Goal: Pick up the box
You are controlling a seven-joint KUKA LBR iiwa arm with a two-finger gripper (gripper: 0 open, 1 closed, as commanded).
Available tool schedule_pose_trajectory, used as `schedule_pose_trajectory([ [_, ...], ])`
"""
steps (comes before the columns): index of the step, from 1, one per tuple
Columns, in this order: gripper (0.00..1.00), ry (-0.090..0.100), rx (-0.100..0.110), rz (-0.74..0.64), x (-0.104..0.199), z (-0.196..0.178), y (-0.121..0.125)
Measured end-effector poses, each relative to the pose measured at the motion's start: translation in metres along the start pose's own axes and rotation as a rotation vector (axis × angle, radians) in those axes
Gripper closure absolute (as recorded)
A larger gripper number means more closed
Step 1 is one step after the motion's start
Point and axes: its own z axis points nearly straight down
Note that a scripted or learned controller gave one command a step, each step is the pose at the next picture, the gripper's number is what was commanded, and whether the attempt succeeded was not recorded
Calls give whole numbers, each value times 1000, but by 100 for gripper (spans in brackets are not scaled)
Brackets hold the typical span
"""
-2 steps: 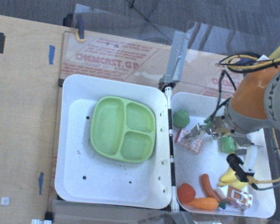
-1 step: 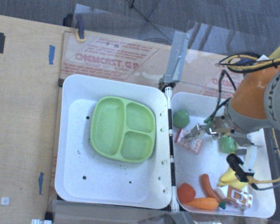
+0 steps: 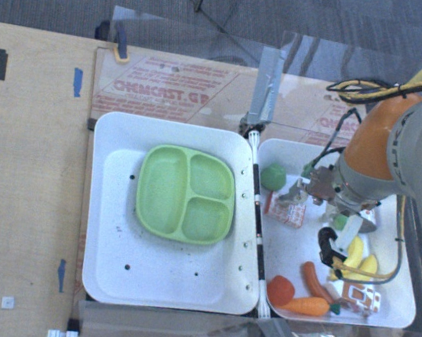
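Fixed above the bench, looking down at a slant on two shallow white plastic bins (image 3: 101, 210) side by side.

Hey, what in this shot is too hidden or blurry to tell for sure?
- Tool in the camera view: its tips blur against the box, so grip state and contact are unclear.
- Box print: too small to read.
- Banana: partly covered by a black cable.
- Right bin: the arm hides its far right corner.

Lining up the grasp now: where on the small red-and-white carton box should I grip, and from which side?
Probably grip the small red-and-white carton box across its narrow faces, coming down from above. It lies near the right bin's left wall, with the green ball just behind, so side approaches look cramped.
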Motion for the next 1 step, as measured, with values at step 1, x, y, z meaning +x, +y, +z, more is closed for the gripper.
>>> schedule_pose_trajectory([
  [1, 0, -4, 4, 6, -11, 1, 35],
])
